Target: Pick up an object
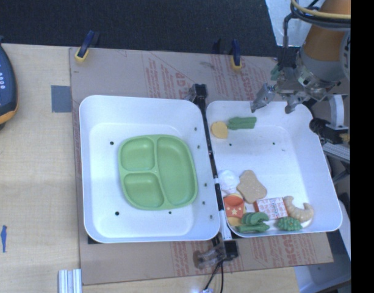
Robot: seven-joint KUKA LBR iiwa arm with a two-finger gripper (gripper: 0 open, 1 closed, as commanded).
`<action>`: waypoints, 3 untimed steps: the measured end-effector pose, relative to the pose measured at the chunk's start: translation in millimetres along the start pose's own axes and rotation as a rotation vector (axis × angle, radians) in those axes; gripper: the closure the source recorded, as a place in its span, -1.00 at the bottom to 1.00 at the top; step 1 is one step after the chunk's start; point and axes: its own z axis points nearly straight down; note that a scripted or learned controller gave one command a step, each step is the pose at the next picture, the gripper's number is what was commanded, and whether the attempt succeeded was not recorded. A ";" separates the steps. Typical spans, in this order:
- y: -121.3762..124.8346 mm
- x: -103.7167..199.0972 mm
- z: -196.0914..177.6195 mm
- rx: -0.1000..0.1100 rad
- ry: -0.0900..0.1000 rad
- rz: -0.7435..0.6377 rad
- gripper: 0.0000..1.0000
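Green three-part plastic tray (157, 171), smooth, in left white bin (89, 163).

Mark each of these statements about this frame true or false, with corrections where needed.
1. The green divided plate lies in the left bin. True.
2. The gripper holds the green pickle. False: the pickle lies on the right bin floor, apart from the open gripper above the far rim.
3. The bread slice sits on the plate. False: it is in the right bin.
4. Most small items cluster at the right bin's near edge. True.
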 end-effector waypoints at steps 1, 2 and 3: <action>-11.8 35.9 124.8 0.011 0.007 -0.010 -1.00; 1.2 -23.1 78.1 -0.002 0.002 -0.004 -1.00; -107.1 30.0 64.6 0.011 0.008 -0.008 -1.00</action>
